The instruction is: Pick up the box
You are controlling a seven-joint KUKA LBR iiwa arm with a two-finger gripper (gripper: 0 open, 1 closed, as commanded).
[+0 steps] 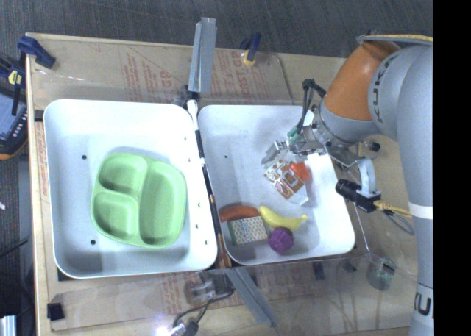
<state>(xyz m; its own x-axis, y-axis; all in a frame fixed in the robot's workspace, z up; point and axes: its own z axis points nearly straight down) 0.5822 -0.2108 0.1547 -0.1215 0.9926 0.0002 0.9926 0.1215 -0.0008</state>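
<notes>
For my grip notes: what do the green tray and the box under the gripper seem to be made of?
Green tray: likely plastic, smooth, moulded in three compartments with rounded edges.
Box: probably printed cardboard, orange and white, with flat faces and sharp corners; its finish is too small to tell.

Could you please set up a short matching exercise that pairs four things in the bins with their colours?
Things:
1. divided plate
2. banana
3. round fruit
4. box

Colours:
A. yellow
B. orange and white
C. light green
D. purple

Pairs: 1-C, 2-A, 3-D, 4-B
</notes>
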